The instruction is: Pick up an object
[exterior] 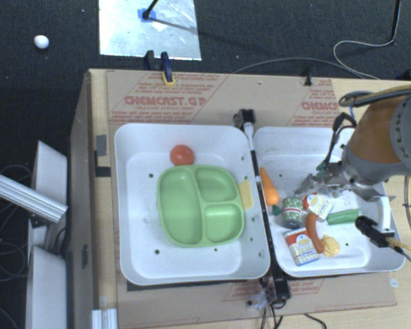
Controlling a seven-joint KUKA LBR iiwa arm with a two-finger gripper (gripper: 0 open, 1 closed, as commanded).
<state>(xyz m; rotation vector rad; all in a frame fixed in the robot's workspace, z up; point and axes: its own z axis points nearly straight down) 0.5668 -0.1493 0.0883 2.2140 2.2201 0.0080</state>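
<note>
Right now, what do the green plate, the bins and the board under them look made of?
Green plate: looks like molded plastic, matte to slightly glossy, one even pale green with rounded dividers between three compartments.
Bins, left and right: probably thin formed plastic, smooth white, rounded corners with soft highlights on the rims.
Board: seems a brown paper-faced sheet, matte, with red printed lettering; the core is hidden.

Even overhead light, soft shadows, glare on white bins (192,137), slightly blurry

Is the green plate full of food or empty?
Empty. The green plate lies flat in the left bin, all its sections bare; the tomato sits beside it.
</note>
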